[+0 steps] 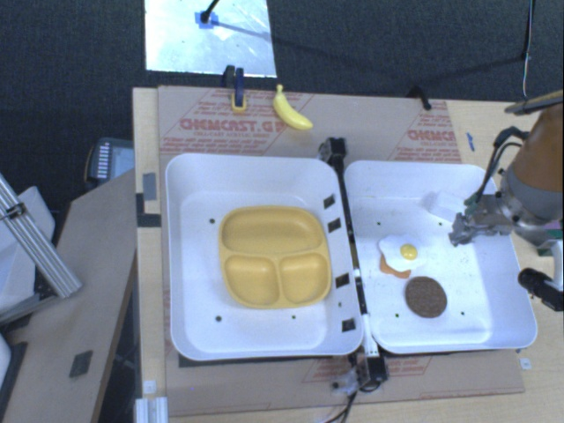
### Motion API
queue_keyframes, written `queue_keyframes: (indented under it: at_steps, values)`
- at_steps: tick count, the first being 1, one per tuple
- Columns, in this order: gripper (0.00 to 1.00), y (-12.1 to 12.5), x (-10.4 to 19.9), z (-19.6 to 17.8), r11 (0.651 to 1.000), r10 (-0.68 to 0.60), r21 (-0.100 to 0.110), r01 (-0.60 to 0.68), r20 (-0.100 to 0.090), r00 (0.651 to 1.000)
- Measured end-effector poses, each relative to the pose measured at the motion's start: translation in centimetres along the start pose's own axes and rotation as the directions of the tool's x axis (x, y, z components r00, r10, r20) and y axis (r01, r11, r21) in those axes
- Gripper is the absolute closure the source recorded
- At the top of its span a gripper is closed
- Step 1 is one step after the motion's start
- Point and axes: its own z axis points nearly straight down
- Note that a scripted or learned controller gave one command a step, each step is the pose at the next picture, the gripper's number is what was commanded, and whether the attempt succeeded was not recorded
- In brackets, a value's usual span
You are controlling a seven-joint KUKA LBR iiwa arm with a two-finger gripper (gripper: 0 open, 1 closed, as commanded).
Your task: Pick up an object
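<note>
Pick not yet made: gripper (464, 229), finger state indiscernible, nothing visibly held, hovers right of fried egg (403, 254); brown disc (426, 297) just below egg, untouched.

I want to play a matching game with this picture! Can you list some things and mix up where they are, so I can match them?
Things:
1. banana
2. yellow tray
3. fried egg
4. brown cookie

Places:
A. left bin
B. right bin, at the near side
C. on the cardboard beyond the bins
D. right bin, around the middle

Pairs: 1-C, 2-A, 3-D, 4-B
</note>
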Motion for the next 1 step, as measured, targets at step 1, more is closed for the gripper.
queue_keyframes:
  at_steps: [1]
  values:
    - [1.00,-0.07,-0.56,-4.52,1.000,0.000,0.001,0.000,0.000,1.000]
